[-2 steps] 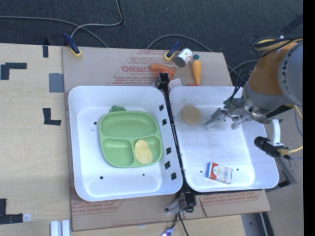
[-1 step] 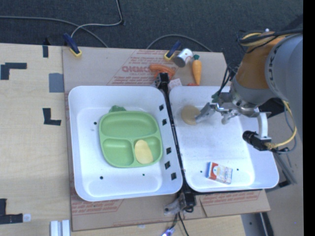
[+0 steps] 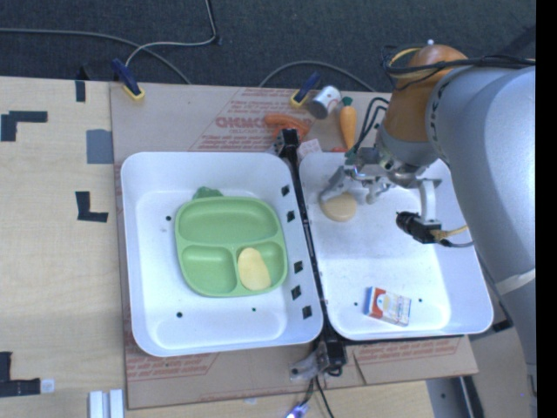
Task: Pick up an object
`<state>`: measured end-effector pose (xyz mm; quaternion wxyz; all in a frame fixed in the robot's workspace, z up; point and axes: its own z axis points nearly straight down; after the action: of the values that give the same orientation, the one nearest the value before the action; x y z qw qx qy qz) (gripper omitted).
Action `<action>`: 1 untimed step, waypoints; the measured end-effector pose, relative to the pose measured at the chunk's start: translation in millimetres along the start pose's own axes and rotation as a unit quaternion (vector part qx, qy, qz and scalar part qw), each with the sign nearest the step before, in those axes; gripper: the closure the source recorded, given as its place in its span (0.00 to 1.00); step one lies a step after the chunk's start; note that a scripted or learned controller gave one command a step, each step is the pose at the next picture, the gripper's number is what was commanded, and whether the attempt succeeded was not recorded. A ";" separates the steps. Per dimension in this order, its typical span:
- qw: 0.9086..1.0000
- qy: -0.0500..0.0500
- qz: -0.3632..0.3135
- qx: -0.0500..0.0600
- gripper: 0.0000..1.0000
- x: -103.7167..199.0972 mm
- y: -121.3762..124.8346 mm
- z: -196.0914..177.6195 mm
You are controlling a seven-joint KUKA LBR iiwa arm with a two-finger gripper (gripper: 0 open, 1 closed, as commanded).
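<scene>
A tan, rounded lump (image 3: 339,208) lies in the right bin (image 3: 452,277) near its back left corner. My gripper (image 3: 352,186) hangs right over it, fingers spread to either side of its top edge with nothing gripped between them. A small red, white and blue carton (image 3: 386,306) lies flat near the front of the same bin. In the left bin (image 3: 148,259) sits a green divided plate (image 3: 228,225) with a yellow oval piece (image 3: 253,269) in its lower right compartment.
Behind the bins on the cardboard lie a toy carrot (image 3: 348,125), an orange strip (image 3: 285,121) and a small white cylinder (image 3: 325,101). The arm's grey body (image 3: 496,155) covers the right bin's right side. A black divider (image 3: 300,225) runs between the bins.
</scene>
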<state>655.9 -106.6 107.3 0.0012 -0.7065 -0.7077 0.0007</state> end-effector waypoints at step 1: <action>1.000 -0.001 0.000 -0.002 0.00 3.8 12.9 21.7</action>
<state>668.7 -102.8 85.6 -0.0008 -0.7066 -0.7076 0.0004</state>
